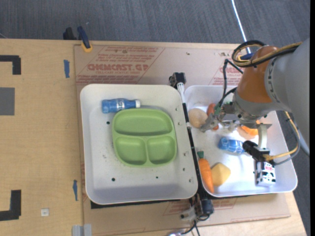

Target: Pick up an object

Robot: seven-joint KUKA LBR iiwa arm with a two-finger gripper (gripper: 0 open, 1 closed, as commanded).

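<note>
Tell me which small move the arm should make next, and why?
Probably lower the tool a little toward the beige egg-shaped object. The tool hovers in the right bin right beside that object, and nothing visible sits between its tips.

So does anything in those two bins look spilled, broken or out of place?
Nothing looks spilled or broken. The left bin holds a green tray lying flat and a blue bottle on its side. The right bin is a loose jumble: a carrot, an egg, another blue bottle.
</note>
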